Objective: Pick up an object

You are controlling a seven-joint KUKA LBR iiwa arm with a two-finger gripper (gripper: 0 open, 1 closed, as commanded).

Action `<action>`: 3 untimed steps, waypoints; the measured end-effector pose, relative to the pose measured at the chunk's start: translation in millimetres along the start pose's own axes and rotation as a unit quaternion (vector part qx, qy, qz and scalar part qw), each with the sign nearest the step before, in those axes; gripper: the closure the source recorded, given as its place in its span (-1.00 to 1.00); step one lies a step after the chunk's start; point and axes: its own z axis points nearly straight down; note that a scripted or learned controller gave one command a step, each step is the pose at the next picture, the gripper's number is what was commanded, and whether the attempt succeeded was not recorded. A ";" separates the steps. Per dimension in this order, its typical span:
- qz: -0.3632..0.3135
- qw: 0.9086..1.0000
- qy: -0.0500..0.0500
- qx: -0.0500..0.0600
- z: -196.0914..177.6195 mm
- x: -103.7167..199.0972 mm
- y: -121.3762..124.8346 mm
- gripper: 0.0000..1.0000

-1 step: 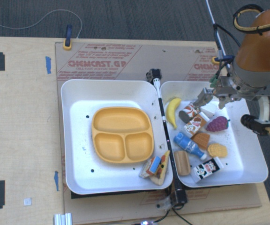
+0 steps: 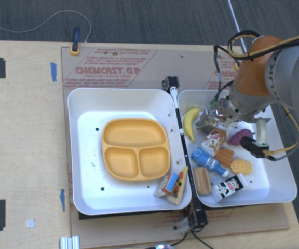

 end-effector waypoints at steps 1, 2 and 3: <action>0.000 1.000 0.000 0.002 -9.9 -0.1 -0.5 1.00; -0.001 1.000 0.001 0.002 -89.6 49.8 -91.6 1.00; 0.000 1.000 0.001 0.002 -89.0 49.2 -92.1 -1.00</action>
